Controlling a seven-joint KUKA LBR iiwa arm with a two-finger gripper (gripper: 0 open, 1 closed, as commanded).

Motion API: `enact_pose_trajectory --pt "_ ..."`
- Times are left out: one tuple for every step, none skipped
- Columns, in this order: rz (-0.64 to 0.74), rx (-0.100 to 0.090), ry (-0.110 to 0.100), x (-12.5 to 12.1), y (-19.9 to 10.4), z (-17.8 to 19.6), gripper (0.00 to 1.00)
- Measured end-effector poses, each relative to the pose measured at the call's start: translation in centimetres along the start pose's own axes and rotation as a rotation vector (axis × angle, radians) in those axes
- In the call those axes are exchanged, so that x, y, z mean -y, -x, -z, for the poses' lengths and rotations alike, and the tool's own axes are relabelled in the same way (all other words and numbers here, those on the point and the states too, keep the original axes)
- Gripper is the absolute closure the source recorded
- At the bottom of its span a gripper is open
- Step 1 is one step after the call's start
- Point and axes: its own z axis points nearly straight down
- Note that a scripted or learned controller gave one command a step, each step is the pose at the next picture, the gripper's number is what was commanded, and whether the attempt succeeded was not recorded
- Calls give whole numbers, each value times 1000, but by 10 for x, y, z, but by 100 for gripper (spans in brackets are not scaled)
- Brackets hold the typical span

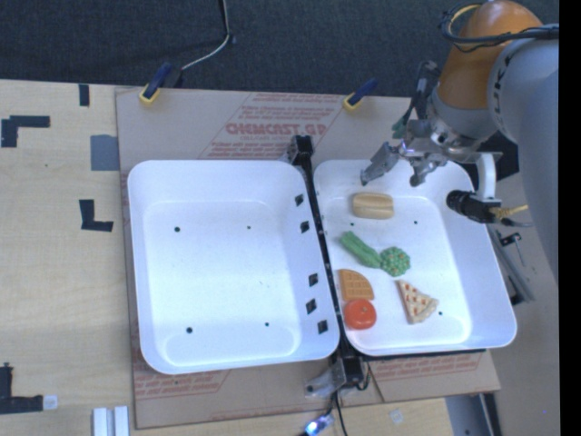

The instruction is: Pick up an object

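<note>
The gripper (398, 167) is seen above the far edge of the right bin (472, 271), its fingers (375, 171) spread with nothing between them; a bread roll (372, 205) lies just below them, apart from them; nearer in the same bin are set broccoli (376, 254), a waffle (356, 284), a tomato (360, 313) and a pizza slice (416, 301); the left bin (154, 243) stands alongside on the worktop (54, 271).

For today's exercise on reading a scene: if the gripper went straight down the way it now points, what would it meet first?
Probably the bread roll, lying just below the open gripper near the right bin's far wall. Depth is unclear; it could meet the bin floor beside it instead.
</note>
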Motion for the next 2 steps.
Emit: enact_pose_trajectory --pt "-1 -4 -14 77 -27 -99 0" --pt "-1 0 2 51 2 -109 0"
